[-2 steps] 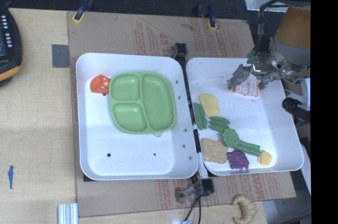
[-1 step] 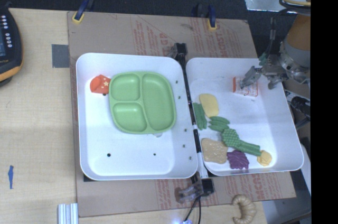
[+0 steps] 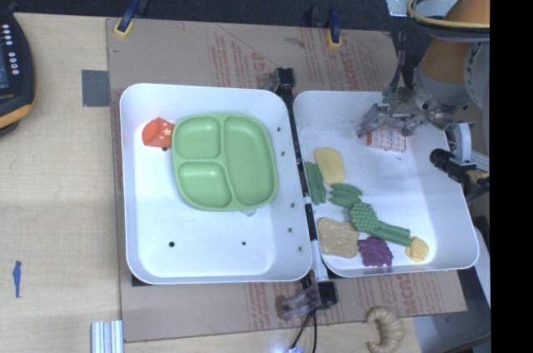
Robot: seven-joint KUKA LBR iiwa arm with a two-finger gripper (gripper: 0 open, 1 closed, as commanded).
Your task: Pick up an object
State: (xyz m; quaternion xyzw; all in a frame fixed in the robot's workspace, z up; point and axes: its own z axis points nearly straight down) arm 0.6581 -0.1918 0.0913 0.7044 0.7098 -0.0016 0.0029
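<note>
Item: small red-and-white packet [image 3: 386, 141], upper part of right bin [image 3: 433, 226], directly beneath the gripper [image 3: 388, 120]. Likely light, thin, crinkly; best pinched across its narrow sides. Pincer state over it: cannot tell. Toy foods lie well apart.

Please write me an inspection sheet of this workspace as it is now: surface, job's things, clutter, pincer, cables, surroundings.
Surface: brown cardboard sheet on a wooden bench, bearing two shallow white plastic bins.
Job's things: right bin holds yellow, green, tan and purple toy foods, plus a small red-and-white packet. Left bin holds a green divided plate and a red toy piece beside it.
Clutter: curled tan object below the right bin.
Pincer: pincer low over the packet; grasp not discernible.
Cables: dark cable at the front edge.
Surroundings: blue clamps; handheld controller at left.
</note>
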